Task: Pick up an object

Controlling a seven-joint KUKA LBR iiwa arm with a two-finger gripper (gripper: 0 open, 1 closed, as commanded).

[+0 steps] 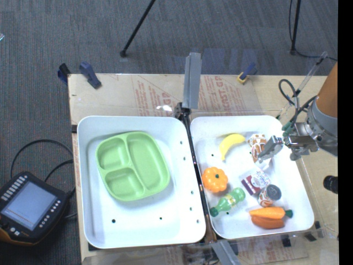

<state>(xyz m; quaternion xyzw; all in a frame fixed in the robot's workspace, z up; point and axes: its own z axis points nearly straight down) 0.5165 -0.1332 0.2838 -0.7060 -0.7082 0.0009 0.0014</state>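
A: Pincer [274, 146] hanging over the right bin [207, 127], near its right rim; grip state – cannot tell, nothing seen held.

B: Nearby?

A: Packet [257, 143] sitting just left of it, banana [231, 143] further left. Pumpkin [214, 179], bottle [227, 201], carrot [268, 216] lying below. Open floor showing above it, toward the far rim.

Your gripper [274, 146] hangs over the right bin [292, 123], beside a snack packet [257, 144] | below it: banana [231, 143], pumpkin [214, 179], green bottle [226, 201], carrot [268, 216] | left bin [88, 164]: green divided tray [132, 165]
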